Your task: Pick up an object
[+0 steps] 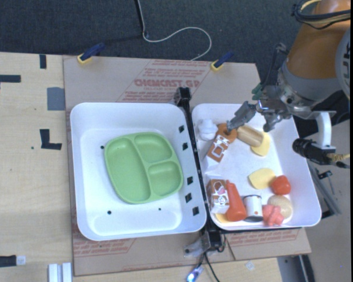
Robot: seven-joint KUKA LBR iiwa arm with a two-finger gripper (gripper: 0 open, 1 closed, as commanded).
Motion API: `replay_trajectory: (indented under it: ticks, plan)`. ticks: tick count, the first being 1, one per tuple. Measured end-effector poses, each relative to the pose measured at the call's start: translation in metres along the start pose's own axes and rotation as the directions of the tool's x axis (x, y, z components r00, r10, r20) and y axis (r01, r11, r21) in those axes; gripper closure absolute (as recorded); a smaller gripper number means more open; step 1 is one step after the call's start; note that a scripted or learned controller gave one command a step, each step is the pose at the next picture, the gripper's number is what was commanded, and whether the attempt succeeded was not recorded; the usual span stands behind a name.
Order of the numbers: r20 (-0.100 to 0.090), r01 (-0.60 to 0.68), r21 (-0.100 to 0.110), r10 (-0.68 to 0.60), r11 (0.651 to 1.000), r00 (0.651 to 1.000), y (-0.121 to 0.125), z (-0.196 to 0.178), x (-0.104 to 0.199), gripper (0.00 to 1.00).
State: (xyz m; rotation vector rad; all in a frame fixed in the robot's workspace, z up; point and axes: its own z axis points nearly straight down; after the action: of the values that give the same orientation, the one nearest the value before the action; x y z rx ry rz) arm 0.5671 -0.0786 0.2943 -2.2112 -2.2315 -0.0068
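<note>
I'm hovering the gripper (256, 117) over the right bin's (306, 175) far edge | fingers spread, gripping nothing | nearest target, a tan roll (250, 136), is lying just beneath by the far edge | nothing's lifted yet; descent, closing and raising are all remaining, I'm judging.

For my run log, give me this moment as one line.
arm: over right bin | gripper: open, above tan bread-roll toy, nothing held | left bin: green divided plate | pick: not yet done
</note>
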Motion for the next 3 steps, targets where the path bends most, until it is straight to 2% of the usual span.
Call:
replay_trajectory:
  ticks: [1, 2, 3]
  plan:
    - [0.001, 0.0, 0.009, 0.0, 1.0, 1.0, -0.034, 0.022, 0.09, 0.0]
    - [0.001, 0.001, 0.008, -0.001, 1.0, 1.0, -0.085, 0.031, 0.166, 0.0]
    - [0.001, -0.011, -0.01, 0.011, 1.0, 1.0, -0.078, 0.193, 0.225, 0.0]
